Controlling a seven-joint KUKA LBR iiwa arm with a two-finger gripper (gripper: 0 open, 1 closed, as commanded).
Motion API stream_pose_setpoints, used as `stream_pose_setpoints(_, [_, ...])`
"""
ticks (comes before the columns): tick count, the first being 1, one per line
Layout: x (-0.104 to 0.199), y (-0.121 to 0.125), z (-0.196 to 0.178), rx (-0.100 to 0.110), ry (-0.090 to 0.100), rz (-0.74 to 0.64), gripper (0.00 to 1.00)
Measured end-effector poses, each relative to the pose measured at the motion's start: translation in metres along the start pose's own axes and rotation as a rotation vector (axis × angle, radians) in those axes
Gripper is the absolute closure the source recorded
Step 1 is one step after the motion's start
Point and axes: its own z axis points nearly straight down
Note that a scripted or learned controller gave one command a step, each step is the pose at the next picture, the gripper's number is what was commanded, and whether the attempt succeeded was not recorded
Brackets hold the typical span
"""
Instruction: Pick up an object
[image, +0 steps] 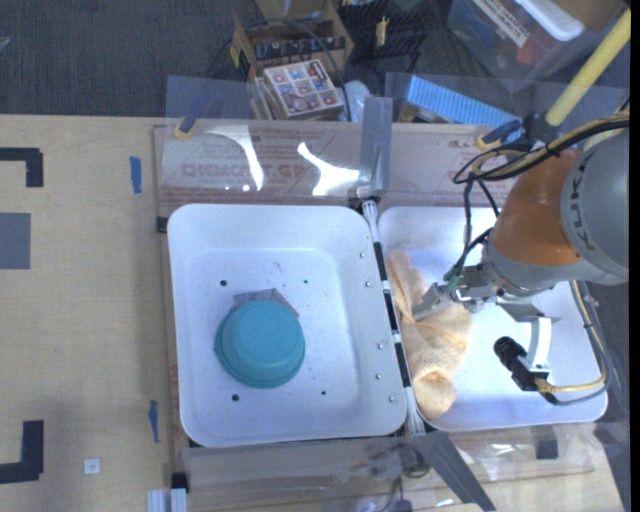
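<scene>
Two shallow white bins side by side on a pale wooden bench (80, 330). Left bin (200, 240): one teal bowl (261, 343), upside down, left of centre toward the near wall, resting partly over a small grey flat scrap (262, 297) that juts out at its far edge; a few dark specks on the bin floor. Right bin (590, 405): one tan cloth (432, 340), crumpled and elongated, lying along the left wall from mid-bin down to the near left corner, its lower end bunched into a rounded lump. Grey arm with orange band (535, 225) reaching in from the right, over the right bin. Gripper (436, 300) low over the upper half of the tan cloth, pointing left; grey fingertips at or touching the fabric, whether apart or together cannot be told at this size, and no fabric seen lifted between them. Black cylindrical fitting (515, 360) hanging beneath the wrist, over the bin floor right of the cloth, with a yellow cable (580, 385) looping toward the near right corner. Black cables (470, 215) running from the wrist up past the far rim. Beyond the bins: clear plastic sheet with glare, upright grey divider post (375, 145), blue corrugated piece (450, 105), patterned box (300, 85), yellow rod (595, 60). Blue tape marks (135, 175) and black angular markings (25, 165) on the bench to the left.
</scene>
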Motion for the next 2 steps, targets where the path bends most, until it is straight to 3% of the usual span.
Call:
stream_pose_setpoints(1, [0.0015,-0.0067,-0.0001,0.000,0.000,0.062,0.00])
stream_pose_setpoints(2, [-0.0017,-0.0040,-0.0001,-0.002,-0.001,-0.073,0.00])
